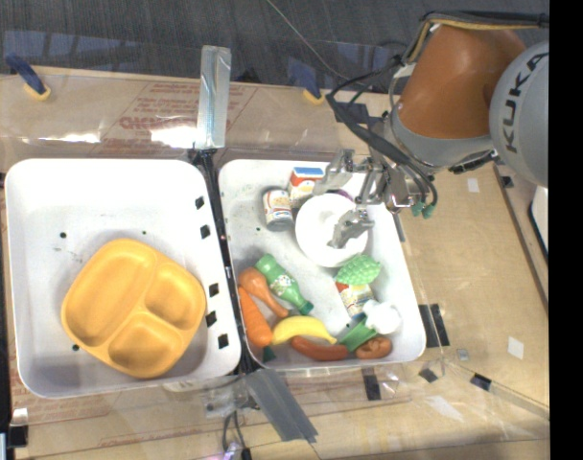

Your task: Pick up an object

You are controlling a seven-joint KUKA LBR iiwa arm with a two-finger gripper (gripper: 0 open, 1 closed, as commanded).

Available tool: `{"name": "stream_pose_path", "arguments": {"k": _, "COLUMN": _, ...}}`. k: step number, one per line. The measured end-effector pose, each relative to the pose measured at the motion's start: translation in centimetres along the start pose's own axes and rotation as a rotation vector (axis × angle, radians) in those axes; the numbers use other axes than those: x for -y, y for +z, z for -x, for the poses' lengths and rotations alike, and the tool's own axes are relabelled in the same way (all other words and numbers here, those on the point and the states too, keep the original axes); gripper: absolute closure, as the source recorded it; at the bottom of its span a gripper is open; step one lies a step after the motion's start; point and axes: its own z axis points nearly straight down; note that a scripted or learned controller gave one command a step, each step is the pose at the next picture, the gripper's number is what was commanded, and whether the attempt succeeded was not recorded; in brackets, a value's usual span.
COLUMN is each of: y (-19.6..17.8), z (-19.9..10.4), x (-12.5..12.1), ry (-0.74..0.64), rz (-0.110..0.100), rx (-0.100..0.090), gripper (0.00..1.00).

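My gripper is down in the right bin, over a white plate near the back. Can't tell from up here how my fingers stand or whether they've got anything.

Just left of the plate there's a small can and a little carton against the back wall. Toward the front it's a pile: a green bottle lying on its side, long axis running diagonal, cap end toward the back-left. Beside it a carrot lies roughly front to back, a banana curves across, and a sausage lies along the front wall.

The left bin holds a yellow tray with compartments, sitting flat. Both bins sit on a tan bench under clear plastic, with dark carpet behind.
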Motion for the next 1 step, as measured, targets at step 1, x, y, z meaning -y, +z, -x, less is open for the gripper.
{"name": "stream_pose_path", "arguments": {"k": 1, "y": 6.91, "z": 5.33, "x": -2.13, "ry": -0.171, "rz": 0.004, "rx": -0.002, "gripper": 0.0}}
